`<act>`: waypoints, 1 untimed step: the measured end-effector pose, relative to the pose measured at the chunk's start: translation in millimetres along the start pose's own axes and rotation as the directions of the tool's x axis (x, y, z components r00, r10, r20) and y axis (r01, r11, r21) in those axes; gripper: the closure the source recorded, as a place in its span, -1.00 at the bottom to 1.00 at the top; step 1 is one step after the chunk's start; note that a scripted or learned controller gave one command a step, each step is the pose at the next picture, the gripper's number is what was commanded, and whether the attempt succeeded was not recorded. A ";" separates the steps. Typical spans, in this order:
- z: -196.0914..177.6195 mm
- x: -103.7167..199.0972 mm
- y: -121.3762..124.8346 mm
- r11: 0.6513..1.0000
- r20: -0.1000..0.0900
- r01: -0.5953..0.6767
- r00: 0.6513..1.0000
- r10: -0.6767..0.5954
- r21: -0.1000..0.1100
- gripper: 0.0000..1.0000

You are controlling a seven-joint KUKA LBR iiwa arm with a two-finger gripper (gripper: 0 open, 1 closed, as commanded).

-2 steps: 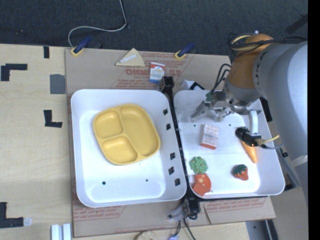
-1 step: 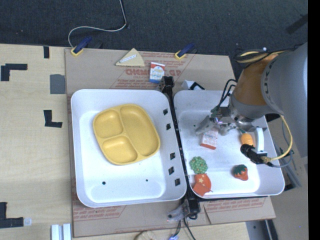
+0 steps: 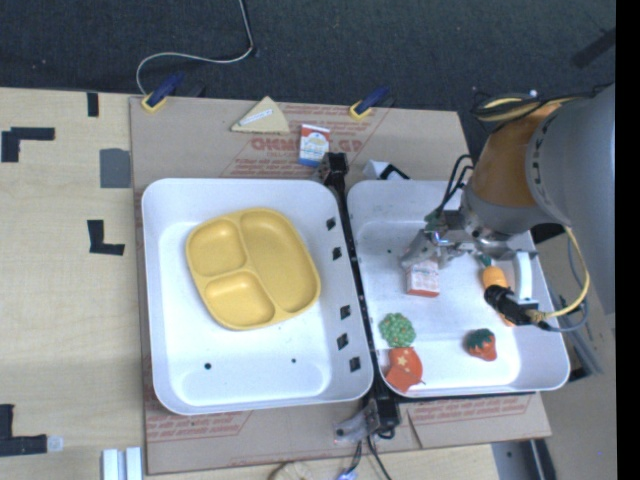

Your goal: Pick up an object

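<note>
Fingers first: mine are hanging low in the right bin [image 3: 540,373], gripper [image 3: 437,250] just above a small white and red packet [image 3: 424,282], and I cannot tell whether they are spread or closed — metal, cables and packet are all blurring together from above.

I am working the grasp step, I judge, with the packet as the likely target. It is lying near the bin's middle, well apart from the walls, so I am free to come straight down. To do it well I should be centring over the packet, straddling its short side, and closing only once both tips are past its top edge; a flat packet is apt to slide or tip if one tip lands first.

Going down in size: my grey arm [image 3: 585,183] is covering the bin's far right corner, so whatever is lying beneath is hidden. The left bin [image 3: 165,268] is holding a yellow tray [image 3: 252,266]. Near the front wall are sitting a green piece [image 3: 396,328], a red one [image 3: 403,367] and a strawberry [image 3: 482,344] — small toys, hard to name. An orange thing [image 3: 497,295] by my wrist is partly tangled with cable.
</note>
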State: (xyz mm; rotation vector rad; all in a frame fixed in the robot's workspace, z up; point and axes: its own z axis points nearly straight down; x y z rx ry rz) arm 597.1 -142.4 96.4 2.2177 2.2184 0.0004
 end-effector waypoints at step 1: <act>-88.3 64.1 18.7 1.000 -0.003 0.002 1.000 -0.002 0.003 1.00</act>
